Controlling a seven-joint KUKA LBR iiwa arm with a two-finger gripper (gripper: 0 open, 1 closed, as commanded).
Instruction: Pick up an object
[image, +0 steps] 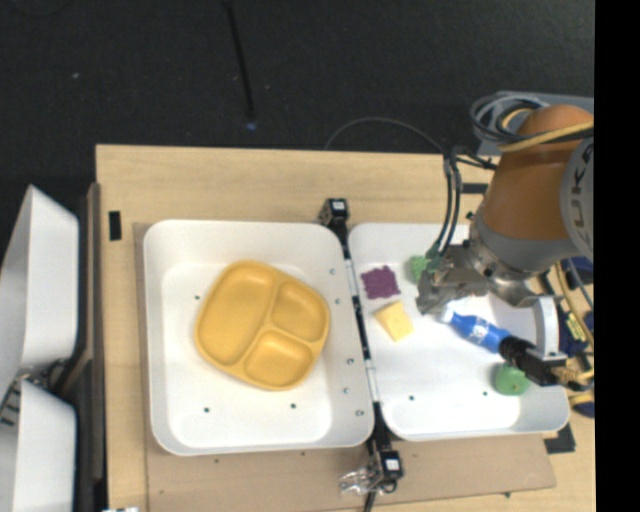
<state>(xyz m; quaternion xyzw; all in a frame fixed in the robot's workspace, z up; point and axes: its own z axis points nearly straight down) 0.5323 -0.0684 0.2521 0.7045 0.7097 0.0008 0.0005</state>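
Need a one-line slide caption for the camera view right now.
KUKA arm's gripper over the right bin near purple block, yellow block, blue bottle; yellow tray left.

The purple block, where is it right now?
The purple block lies in the right bin, near that bin's upper left corner by the divider between the bins. The yellow block sits just below it.
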